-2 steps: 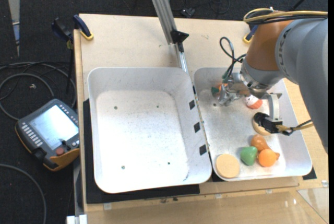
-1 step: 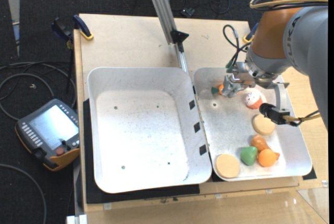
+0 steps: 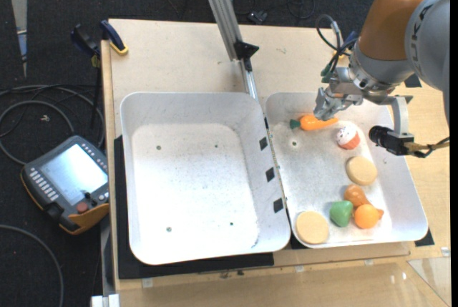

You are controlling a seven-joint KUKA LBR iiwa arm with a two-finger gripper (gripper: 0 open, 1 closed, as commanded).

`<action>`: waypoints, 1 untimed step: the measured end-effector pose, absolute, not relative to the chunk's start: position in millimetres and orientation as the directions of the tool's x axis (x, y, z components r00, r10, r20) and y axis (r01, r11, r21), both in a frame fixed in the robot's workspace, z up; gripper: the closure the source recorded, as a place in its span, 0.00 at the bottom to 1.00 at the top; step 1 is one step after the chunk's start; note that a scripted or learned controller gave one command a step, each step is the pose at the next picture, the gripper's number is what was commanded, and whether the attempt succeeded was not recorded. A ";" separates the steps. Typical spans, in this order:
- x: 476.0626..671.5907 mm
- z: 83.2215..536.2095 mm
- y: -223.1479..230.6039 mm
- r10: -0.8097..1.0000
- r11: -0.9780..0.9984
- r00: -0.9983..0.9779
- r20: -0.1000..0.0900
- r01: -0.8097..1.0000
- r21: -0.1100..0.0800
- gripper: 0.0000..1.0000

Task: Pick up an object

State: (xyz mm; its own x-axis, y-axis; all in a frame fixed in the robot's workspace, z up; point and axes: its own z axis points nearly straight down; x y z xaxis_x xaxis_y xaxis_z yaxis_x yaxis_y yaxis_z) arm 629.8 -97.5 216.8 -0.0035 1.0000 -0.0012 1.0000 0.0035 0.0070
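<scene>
Several toy foods lie in the right bin (image 3: 408, 187); the gripper (image 3: 328, 106) hangs over the toy carrot (image 3: 315, 123) at the bin's upper left, its grip impossible to tell. Reaching step; next probably descend squarely and close.

Teach pendant (image 3: 66, 182) – floor, left; cables (image 3: 28, 116).

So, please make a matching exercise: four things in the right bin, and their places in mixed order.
Things:
1. carrot
2. green toy
3. flat tan disc
4. red and white toy

Places:
A. at the bin's near left corner
B. right of the carrot
C. under the gripper, at the far end
D. between the disc and an orange toy

Pairs: 1-C, 2-D, 3-A, 4-B
</scene>
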 end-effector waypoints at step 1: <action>603.9 209.9 -51.0 1.000 0.007 -0.007 0.002 1.000 -0.003 1.00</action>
State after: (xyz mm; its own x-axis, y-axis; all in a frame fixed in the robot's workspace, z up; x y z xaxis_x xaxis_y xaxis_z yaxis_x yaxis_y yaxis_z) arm 603.9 -51.0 209.9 -0.0069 1.0000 0.0017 1.0000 0.0069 -0.0028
